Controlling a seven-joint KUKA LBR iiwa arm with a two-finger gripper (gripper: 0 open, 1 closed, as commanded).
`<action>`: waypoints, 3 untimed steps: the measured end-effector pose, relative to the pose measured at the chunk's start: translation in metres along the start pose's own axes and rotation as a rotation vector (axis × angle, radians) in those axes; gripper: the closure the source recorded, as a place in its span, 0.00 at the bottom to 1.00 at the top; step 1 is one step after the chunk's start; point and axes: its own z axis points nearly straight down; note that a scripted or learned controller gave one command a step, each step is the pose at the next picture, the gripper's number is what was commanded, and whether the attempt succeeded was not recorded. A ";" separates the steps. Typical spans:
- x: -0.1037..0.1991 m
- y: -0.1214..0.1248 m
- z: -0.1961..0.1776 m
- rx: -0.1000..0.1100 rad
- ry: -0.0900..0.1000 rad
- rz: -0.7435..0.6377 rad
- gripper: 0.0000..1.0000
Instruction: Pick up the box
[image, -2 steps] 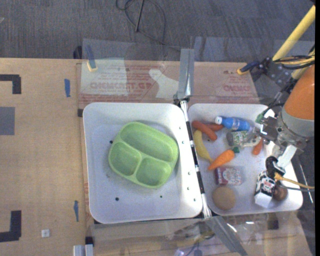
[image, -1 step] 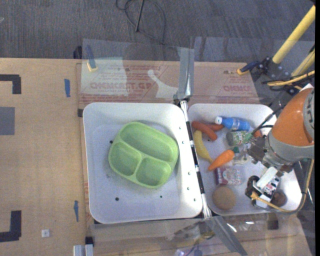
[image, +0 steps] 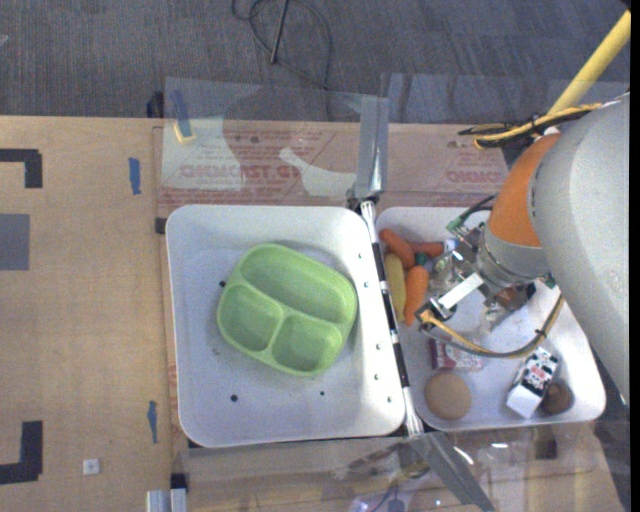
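Count taken left to right across the camera view.

Bins: two. The left bin (image: 190, 400) lies well to the left of my gripper (image: 495, 305). It holds one green plate (image: 287, 309) with three compartments, one long and two smaller.

The right bin (image: 585, 405) is the one my gripper hangs over. Items counted in it:

- One yellow piece (image: 396, 283), against the bin's left wall, left of my gripper.
- Two carrots. The first carrot (image: 410, 245) lies up and left of my gripper. The second carrot (image: 415, 293) is just beside the yellow piece, left of my gripper.
- One small red item (image: 440, 352), below and left of my gripper; too small to identify.
- One tan round item (image: 448, 396), further below and left, near the bin's lower wall.
- One box (image: 530, 383), white with black patches, below and a little right of my gripper, apart from it, tilted, near the bin's lower right corner.
- One brown round item (image: 557, 398), just beside the box on its right.

Gripper state: I cannot tell whether it is open or closed. Nothing is seen held in it.
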 end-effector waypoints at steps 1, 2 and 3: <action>0.054 0.028 -0.119 0.003 -0.002 0.076 0.00; 0.008 0.006 0.000 0.002 0.000 0.166 0.00; 0.018 0.021 -0.059 0.003 -0.003 0.454 0.00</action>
